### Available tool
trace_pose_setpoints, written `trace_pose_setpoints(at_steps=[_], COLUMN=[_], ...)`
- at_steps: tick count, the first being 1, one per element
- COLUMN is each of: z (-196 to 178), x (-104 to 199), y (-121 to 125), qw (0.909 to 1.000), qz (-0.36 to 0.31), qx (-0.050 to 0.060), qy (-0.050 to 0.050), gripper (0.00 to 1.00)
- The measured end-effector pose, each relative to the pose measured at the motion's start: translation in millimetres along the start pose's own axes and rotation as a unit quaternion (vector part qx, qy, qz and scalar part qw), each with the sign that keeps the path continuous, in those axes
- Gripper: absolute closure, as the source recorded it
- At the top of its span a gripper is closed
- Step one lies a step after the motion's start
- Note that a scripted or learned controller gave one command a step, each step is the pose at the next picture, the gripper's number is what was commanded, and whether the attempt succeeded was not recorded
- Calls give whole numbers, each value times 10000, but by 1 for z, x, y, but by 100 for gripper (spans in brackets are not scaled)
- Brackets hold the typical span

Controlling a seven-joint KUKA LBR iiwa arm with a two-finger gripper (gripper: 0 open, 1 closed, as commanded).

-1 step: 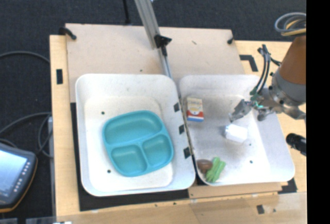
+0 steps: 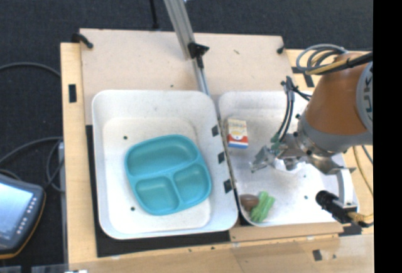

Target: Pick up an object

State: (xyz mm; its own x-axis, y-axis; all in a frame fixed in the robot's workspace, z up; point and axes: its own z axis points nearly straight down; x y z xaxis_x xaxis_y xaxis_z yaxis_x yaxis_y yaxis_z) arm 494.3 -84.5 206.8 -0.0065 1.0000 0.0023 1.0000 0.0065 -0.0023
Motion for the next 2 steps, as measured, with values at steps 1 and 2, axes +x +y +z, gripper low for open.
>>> trace_pose_setpoints(at_steps=[1, 2], z=[-53, 10], x=[12, -24], y=[66, 66], qw=[10000, 10000], qz=[6, 52], qx=[-59, 11], qy=[-19, -25], gripper=[0, 0])
